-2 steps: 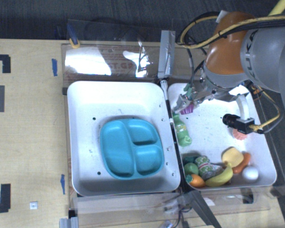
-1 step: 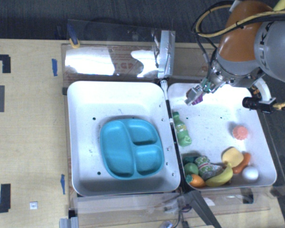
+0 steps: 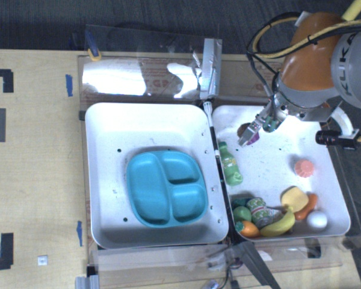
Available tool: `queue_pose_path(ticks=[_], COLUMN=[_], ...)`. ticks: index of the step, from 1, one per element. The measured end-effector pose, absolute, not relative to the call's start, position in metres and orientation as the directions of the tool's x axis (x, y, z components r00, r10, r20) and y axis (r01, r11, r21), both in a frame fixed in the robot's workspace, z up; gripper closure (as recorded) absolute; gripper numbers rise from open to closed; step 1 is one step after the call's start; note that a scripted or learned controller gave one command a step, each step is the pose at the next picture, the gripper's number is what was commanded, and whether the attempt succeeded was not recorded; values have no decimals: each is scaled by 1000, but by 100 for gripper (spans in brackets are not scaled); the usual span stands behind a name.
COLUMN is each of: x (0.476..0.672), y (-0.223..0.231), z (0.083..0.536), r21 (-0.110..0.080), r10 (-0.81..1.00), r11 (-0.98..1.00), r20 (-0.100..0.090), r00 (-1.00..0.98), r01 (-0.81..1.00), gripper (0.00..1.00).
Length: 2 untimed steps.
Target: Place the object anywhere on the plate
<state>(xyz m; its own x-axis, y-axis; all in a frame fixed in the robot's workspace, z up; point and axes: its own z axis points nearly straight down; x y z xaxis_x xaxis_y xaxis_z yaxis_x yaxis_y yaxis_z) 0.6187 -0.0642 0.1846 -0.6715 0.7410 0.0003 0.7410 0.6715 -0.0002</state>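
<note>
Right white bin (image 3: pixel 334 179): green bottle (image 3: pixel 230 165) lengthwise along its left wall, claw (image 3: pixel 249 135) nearby, grip state unclear.

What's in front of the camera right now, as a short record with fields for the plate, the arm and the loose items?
plate: blue divided plate, left bin, nothing on it
gripper: gripper over right bin, upper left part
nearest item: green bottle lying by the divider
pile: banana, white egg and other toy food at the near edge
apart: pink ball
</note>
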Motion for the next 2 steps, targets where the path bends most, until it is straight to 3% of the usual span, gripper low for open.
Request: queue_pose_path(ticks=[1, 2], x=[614, 551], y=[9, 36], z=[245, 238], r21=[5, 0], r10=[677, 467], r11=[736, 884], r20=[-4, 0], r00=[-736, -884], r01=[677, 467], gripper=[100, 100])
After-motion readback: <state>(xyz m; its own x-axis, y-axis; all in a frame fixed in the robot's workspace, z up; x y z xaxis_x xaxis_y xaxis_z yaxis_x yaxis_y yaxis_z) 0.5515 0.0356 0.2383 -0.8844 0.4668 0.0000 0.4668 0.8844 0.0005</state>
